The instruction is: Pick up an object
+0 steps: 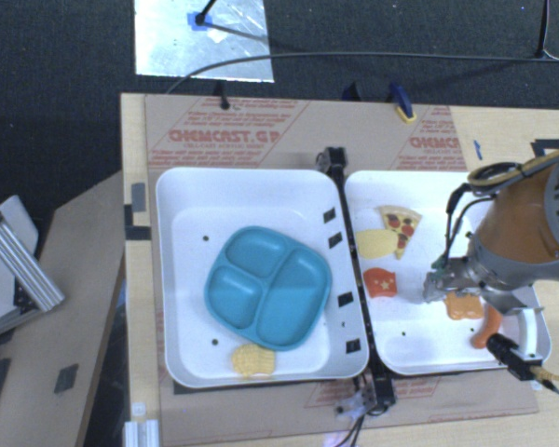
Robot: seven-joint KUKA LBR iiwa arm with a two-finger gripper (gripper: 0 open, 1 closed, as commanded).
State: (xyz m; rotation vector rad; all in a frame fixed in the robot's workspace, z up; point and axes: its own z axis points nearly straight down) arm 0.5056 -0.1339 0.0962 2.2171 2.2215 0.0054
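The tool (444, 285) is hovering at the orange toast (463, 306)'s eleven o'clock; finger spacing I cannot tell, so centring over it before descending looks wise.

Dark carpet floor (56, 82) w/ shiny foil sheet (202, 26) — bench top (261, 128) is printed cardboard.

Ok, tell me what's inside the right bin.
The right bin holds a toy pizza slice, yellow piece, red piece and orange pieces. The arm covers anything beneath it.
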